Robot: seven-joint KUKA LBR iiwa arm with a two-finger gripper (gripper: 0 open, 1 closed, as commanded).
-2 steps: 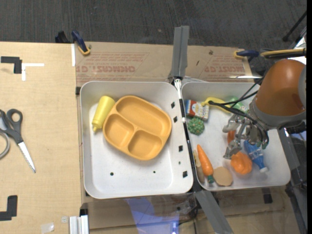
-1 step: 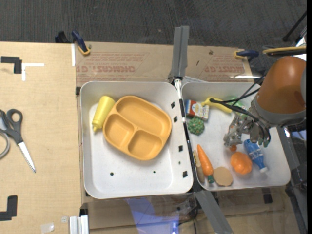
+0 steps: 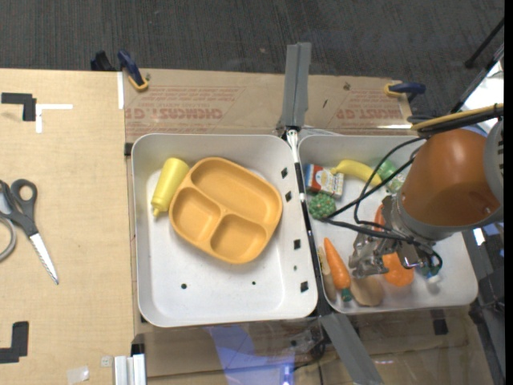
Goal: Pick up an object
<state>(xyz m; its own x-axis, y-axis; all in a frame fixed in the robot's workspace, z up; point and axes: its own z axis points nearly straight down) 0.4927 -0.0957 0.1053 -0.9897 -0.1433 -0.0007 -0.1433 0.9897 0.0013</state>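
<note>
on the bench, the left bin (image 3: 160,295) held a yellow divided tray (image 3: 224,209) and a yellow bottle (image 3: 167,184). the right bin (image 3: 457,291) held a carrot (image 3: 336,265), a banana (image 3: 357,169), a small carton (image 3: 325,181), and a green leafy piece (image 3: 322,205). the gripper (image 3: 377,265) hung low over an orange fruit (image 3: 398,273) just right of the carrot; whether the jaws were spread or pinching it could not be told.
</note>
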